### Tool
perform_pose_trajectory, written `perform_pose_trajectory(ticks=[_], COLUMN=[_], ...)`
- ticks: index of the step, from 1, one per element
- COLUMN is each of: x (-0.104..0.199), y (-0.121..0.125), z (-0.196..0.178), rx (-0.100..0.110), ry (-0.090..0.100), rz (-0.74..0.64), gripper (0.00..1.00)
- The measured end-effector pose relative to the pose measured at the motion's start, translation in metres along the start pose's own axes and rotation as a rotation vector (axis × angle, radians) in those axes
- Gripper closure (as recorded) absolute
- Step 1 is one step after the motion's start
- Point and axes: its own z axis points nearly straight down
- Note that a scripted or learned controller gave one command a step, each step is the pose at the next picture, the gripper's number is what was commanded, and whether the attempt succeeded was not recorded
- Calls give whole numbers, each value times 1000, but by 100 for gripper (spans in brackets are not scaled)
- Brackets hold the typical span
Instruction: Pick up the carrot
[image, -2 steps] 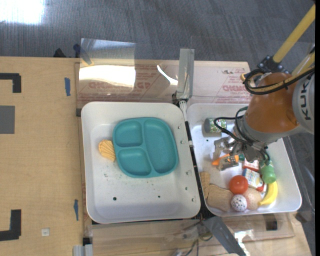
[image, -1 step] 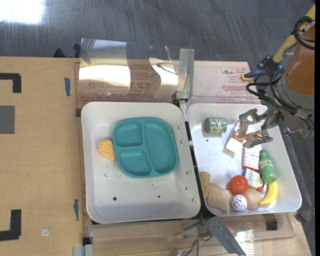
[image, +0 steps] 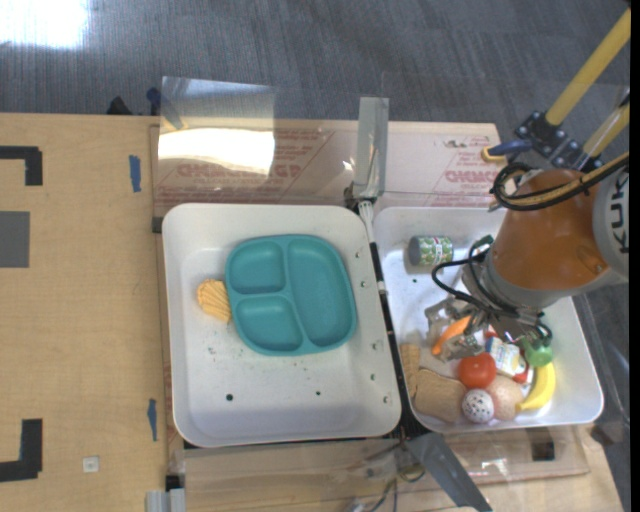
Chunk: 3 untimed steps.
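Note:
The carrot (image: 453, 328) shows as a small orange sliver in the right bin (image: 585, 345), lying at a slant among other items. My gripper (image: 452, 333) is lowered into that bin from the right and sits directly over the carrot, with metal parts on both sides of it. The orange wrist band and cables hide most of the gripper, and only part of the carrot is exposed.
Crowding the carrot are a red tomato (image: 477, 370), a banana (image: 543, 385), a dotted white ball (image: 478, 405), a bread piece (image: 432, 392) and a green can (image: 430, 250). The left bin (image: 190, 380) holds a teal divided plate (image: 290, 293) and a yellow shell-shaped item (image: 213, 298).

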Motion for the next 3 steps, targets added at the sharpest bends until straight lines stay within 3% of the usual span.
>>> perform_pose_trajectory(ticks=[1,2,3], x=[-25,-12,15], y=[37,-19,20], z=[-164,-285,-148], rx=[6,5,-10], ry=[-11,-4,11], rz=[-63,-304,-301], gripper=[100,100,100])
